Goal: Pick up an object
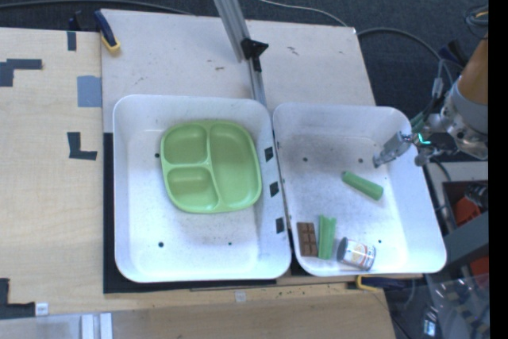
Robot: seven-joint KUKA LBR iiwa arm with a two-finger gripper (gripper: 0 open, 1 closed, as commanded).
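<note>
Two bins sit side by side on the counter [190,52]. A divided plate [211,167] lies in the left bin [135,250]. In the right bin [413,250], a stick [363,185] lies toward the right side; along the near edge lie a bar [307,239], a packet [326,236] and a jar [356,253], left to right. The gripper [390,148] hangs over the right bin's far right corner.

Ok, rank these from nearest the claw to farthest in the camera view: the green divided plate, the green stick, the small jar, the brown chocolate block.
1. Green stick, right bin, just below-left of the claw.
2. Small jar, at the right bin's front edge.
3. Brown chocolate block, at the right bin's front-left corner; only slightly farther than the jar.
4. Green divided plate, in the left bin.
</note>
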